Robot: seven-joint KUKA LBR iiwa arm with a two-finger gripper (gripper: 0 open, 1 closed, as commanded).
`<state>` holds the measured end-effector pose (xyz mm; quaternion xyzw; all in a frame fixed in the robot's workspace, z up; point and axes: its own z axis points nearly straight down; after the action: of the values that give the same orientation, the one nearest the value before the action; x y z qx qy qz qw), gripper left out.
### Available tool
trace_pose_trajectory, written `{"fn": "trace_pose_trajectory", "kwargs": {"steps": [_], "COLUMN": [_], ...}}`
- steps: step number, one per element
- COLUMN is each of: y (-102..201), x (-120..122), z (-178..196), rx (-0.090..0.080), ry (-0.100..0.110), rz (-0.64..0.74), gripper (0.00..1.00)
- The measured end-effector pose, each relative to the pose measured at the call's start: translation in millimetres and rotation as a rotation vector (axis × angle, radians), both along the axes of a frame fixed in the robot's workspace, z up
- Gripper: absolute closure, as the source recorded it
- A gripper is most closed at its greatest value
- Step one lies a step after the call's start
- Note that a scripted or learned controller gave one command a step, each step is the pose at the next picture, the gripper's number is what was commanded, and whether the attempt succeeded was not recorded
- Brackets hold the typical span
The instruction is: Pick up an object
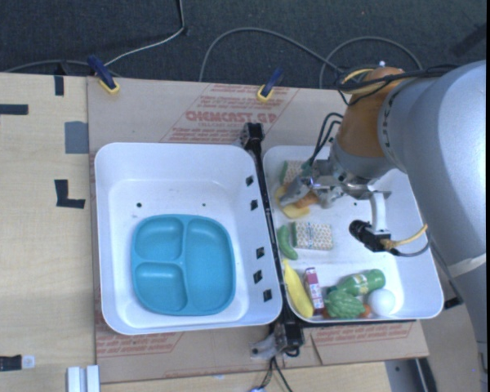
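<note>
Surface [33,219]: a pale wooden top is seen, overlaid with a sheet of brown cardboard [147,113] held at the far edge by two yellow-and-blue clamps [106,78]; black tape marks are seen on the left part.
Arm [441,137]: a grey body with an orange band [363,125] is seen reaching in from the right, over the far part of the right bin.
Left bin [114,178]: a shallow white bin is seen on the cardboard, with a blue divided tray lying in it.
Right bin [416,243]: a shallow white bin is set just beside the left one, with a black divider [261,219] between them; the small objects are held in it.
Blue tray [184,264]: three compartments are shown; it lies flat in the near half of the left bin.
Hand [310,188]: it is lowered into the far left part of the right bin, among a yellowish object [296,209]; whether the fingers are spread or pressed together cannot be told, and no object is seen between them.
Green bottle [361,282]: it is laid on its side near the near right corner of the right bin.
Banana [297,291]: it is laid along the near left edge of the right bin, beside a small red item [313,287].
Patterned packet [314,235]: it lies flat at the middle of the right bin, with a green item [287,242] just to its left.
Green leafy item [343,302]: it is found at the near edge, touching the bottle.
White ball [382,301]: it rests in the near right corner, just beside the bottle.
</note>
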<state>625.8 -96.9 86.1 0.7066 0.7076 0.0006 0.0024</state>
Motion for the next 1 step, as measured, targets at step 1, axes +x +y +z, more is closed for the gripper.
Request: {"fn": "trace_pose_trajectory", "kwargs": {"steps": [1], "y": [-0.8], "x": [17.7], "z": [-0.4], "rx": [0.002], "ry": [0.002], "rz": [0.001], "gripper": [0.0]}}
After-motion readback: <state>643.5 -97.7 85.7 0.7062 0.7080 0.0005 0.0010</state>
